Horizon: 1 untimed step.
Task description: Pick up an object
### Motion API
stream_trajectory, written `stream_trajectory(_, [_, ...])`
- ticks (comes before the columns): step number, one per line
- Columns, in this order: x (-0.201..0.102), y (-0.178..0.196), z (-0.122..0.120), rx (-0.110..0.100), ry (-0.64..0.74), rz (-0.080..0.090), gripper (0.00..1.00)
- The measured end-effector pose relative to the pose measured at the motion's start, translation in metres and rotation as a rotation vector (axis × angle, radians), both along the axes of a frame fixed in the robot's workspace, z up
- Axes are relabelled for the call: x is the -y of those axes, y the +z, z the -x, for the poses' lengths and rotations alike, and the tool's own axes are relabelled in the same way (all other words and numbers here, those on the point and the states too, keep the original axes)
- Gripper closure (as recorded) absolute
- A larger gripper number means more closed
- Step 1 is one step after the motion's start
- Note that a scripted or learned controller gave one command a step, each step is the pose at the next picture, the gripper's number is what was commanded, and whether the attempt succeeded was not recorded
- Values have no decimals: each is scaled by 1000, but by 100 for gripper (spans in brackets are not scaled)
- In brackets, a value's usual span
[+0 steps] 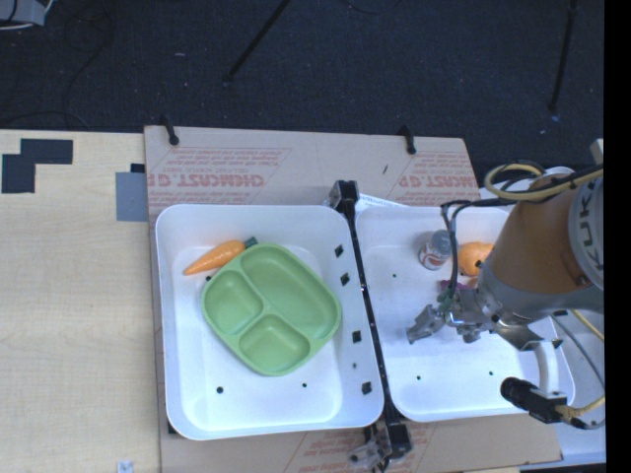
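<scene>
Two shallow white bins sit side by side on the bench, the left bin (187, 382) and the right bin (434, 392), divided by a black clamp strip (360, 304) that runs from the far edge to the near edge between them. One green sectioned plate (271, 308), with three compartments, lies tilted in the middle of the left bin, and one orange toy carrot (214, 256) lies just beside its far-left rim, touching or nearly touching it, toward the bin's far-left corner. In the right bin there are two small things near the far edge: one small can-like object (434, 251), silver with a reddish band, standing close to the middle of that edge, and one round orange fruit (474, 255) just to its right, partly covered by the arm (537, 244). Whether the can and the fruit touch cannot be told. The fruit is smooth, bright orange and ball-shaped; the can is short and upright. The arm's gripper (434, 321) hangs over the middle of the right bin, nearer than both things and apart from them, its metal fingers (422, 325) pointing toward the divider. How far the claw is spread cannot be told from this slant, and nothing is seen between its fingers.
</scene>
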<state>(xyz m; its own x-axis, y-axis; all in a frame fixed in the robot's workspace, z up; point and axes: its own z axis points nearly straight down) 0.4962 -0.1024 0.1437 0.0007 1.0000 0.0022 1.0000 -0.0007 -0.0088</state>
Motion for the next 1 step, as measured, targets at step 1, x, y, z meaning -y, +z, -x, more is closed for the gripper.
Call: stream_trajectory(1, [-1, -54, 2, 0, 0, -1, 0])
